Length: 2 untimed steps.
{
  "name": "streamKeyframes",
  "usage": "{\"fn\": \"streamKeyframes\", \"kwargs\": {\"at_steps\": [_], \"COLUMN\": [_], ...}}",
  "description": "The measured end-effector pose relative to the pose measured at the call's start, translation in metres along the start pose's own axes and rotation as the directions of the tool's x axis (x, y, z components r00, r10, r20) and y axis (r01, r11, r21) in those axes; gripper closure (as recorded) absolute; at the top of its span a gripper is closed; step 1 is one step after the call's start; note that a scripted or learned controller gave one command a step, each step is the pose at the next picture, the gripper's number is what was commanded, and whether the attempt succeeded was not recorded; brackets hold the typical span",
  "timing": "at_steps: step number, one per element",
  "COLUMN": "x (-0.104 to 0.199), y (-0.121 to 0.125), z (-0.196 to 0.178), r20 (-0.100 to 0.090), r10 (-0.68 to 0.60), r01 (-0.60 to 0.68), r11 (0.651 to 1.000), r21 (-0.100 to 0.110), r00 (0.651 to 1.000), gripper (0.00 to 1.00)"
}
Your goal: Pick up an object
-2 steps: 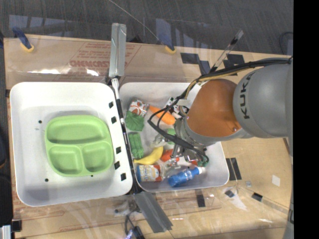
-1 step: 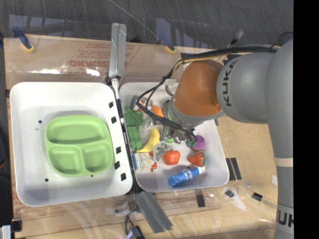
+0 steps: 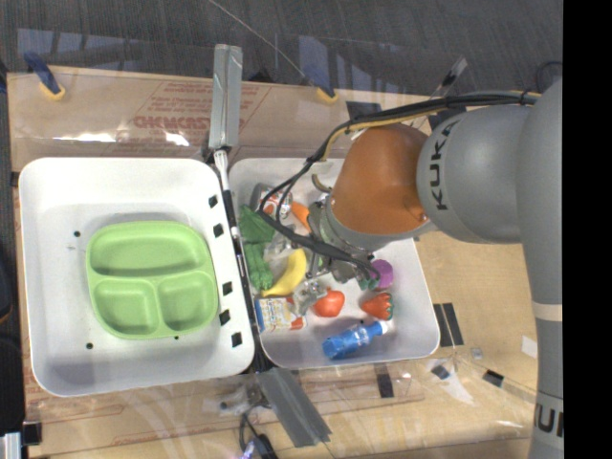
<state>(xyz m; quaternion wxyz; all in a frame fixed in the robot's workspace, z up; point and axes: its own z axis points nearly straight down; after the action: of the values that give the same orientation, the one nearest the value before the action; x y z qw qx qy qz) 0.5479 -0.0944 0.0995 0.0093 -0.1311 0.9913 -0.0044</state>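
- Toys fill the right bin (image 3: 421,338): a banana (image 3: 292,273), tomato (image 3: 329,303), strawberry (image 3: 377,305) and blue bottle (image 3: 352,340), touching or just beside one another.
- Crowding risks a pinch on two items, or a glancing slip.
- End effector (image 3: 323,277) sits low beside the banana; whether it is wide or narrow, I cannot tell.

Bench (image 3: 478,256): tan top under clear plastic sheet, red print toward the far edge. Two white bins sit directly on it, side by side, touching. Left bin (image 3: 48,256) toward the bench's left edge. Right bin (image 3: 421,338) at mid-bench. Grey bar (image 3: 226,94) lies at the far edge, above the seam between bins.
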Motion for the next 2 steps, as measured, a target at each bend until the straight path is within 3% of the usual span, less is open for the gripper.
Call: {"fn": "streamKeyframes", "kwargs": {"at_steps": [1, 2], "x": [-0.0023, -0.003], "y": [-0.0027, -0.0045], "z": [-0.0007, 0.0001], "r20": [0.001, -0.003], "r10": [-0.13, -0.127], "r01": [0.13, 0.127], "r11": [0.992, 0.992], "r21": [0.004, -0.001], "r00": [0.992, 0.992], "gripper": [0.0, 0.0]}}
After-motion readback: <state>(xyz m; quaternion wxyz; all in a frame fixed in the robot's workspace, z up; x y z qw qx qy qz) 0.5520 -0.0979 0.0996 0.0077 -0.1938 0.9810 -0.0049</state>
